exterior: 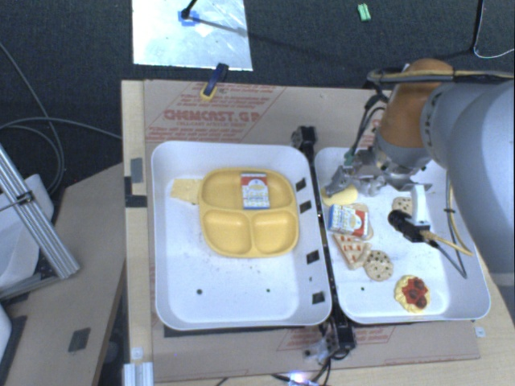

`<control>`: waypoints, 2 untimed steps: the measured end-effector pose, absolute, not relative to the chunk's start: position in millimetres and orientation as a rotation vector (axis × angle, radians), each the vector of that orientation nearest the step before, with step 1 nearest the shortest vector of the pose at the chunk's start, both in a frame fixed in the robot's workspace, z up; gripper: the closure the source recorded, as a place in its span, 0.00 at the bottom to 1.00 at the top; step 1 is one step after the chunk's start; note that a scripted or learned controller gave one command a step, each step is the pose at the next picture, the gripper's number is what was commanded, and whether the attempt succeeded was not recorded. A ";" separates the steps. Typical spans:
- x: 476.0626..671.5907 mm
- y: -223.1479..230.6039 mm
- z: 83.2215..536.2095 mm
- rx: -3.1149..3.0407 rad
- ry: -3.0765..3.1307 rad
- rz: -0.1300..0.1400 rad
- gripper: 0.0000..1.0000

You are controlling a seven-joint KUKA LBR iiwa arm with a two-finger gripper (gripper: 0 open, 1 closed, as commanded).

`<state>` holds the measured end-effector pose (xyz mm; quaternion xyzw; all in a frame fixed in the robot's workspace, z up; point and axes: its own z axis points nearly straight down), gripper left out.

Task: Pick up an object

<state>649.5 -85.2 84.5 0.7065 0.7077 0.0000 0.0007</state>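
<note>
Two white bins (173, 296). One yellow tray (245, 223), one small box (254, 190), two cookies (376, 265). Gripper (354, 179) low, grip hard to tell.

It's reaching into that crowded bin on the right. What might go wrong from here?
1. The gripper sits low in the right bin's top left corner, by a yellow piece near the wall; it may bump the wall or push the piece away.
2. The packet, waffle slice and cookie lie close together, so it may nudge or grab the wrong one.
3. Those toys look flat and may slip out.
</note>
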 end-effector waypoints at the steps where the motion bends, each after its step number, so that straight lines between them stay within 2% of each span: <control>1: 651.2 -89.2 97.8 2.213 2.214 0.000 1.00; 2: 650.8 -85.4 96.2 2.215 2.221 0.004 0.00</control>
